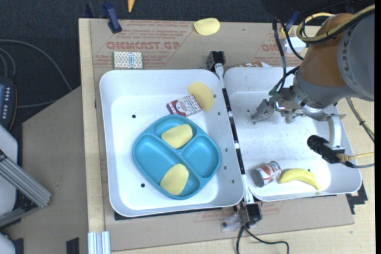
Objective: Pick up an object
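Banana [299,177] and can [266,173] well below gripper [275,110], apart.

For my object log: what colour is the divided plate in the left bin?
The divided plastic plate is light blue, shown clearly in the overhead camera view.

Brown bench board [89,128], red lettering on top. Two white bins [110,128] side by side on it, a yellow oval piece [206,26], a small patterned packet [128,59].
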Tool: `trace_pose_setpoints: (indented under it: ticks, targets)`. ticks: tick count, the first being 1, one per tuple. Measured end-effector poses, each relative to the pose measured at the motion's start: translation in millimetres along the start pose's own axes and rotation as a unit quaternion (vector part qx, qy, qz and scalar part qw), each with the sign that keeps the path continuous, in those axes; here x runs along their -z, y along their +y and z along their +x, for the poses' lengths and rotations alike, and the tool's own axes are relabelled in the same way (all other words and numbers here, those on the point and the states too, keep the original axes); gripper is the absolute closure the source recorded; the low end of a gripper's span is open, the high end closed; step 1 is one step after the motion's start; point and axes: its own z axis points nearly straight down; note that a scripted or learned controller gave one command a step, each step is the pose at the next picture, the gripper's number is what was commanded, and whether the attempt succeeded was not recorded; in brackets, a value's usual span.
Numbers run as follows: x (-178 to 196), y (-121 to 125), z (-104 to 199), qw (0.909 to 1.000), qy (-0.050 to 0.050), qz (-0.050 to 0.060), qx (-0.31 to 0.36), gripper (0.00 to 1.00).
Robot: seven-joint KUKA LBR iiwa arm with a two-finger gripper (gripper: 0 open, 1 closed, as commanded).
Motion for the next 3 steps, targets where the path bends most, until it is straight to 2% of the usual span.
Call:
trace_pose_setpoints:
  ticks: [1, 2, 3]
  targets:
    - [-33.0, -72.8, -83.5, 1.0000, -0.001, 0.002, -0.002, 0.00]
    - [-30.2, -40.3, -29.6, 1.0000, -0.001, 0.001, -0.001, 0.00]
    - [-46.7, 40.6, -47.8, 1.0000, -0.001, 0.001, -0.001, 0.00]
